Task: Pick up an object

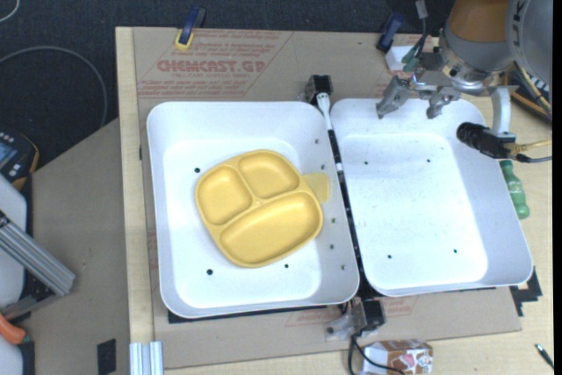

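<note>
Arm: grey with an orange band, reaching in from the right side of the camera view, above the far edge of the right bin (pixel 492 215).
Gripper (pixel 411 107): hovers over the far rim of the right bin, near its far-left corner; the two fingers are spread apart with nothing between them.
Object: yellow divided plate (pixel 257 206), three compartments, lying flat in the left bin (pixel 167 189), roughly central and turned at an angle to the bin walls.
Plate to gripper: well apart; the plate lies in the other bin.
Bins: side by side, inner rims touching, on a brown board (pixel 219 66).
</note>
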You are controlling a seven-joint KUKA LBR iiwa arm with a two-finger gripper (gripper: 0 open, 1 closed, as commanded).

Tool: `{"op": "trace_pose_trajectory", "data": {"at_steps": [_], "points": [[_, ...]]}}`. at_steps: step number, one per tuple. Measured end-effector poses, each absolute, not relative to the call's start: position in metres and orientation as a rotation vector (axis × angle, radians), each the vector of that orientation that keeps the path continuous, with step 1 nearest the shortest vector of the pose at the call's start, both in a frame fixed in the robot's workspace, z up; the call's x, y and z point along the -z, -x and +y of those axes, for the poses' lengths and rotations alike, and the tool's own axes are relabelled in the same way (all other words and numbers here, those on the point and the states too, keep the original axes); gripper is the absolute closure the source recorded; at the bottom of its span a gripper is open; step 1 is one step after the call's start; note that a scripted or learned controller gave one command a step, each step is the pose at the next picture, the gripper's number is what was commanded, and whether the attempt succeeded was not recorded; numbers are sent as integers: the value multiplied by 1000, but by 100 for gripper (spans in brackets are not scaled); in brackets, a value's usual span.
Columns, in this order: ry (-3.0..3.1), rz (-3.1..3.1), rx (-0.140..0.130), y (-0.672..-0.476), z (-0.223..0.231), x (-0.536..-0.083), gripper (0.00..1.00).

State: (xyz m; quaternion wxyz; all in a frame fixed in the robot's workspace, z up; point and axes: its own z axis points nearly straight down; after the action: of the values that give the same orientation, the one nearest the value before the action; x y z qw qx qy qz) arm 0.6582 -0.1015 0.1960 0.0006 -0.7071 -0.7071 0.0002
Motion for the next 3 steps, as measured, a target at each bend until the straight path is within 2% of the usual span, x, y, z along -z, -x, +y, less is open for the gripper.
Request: {"op": "trace_pose_trajectory", "data": {"at_steps": [1, 2, 3], "points": [[2219, -2232, 12, -605, -51, -305, 0], [2212, -2227, 3, -540, -3, -336, 0], [2215, -2232, 10, -479, 50, -404, 0]]}}
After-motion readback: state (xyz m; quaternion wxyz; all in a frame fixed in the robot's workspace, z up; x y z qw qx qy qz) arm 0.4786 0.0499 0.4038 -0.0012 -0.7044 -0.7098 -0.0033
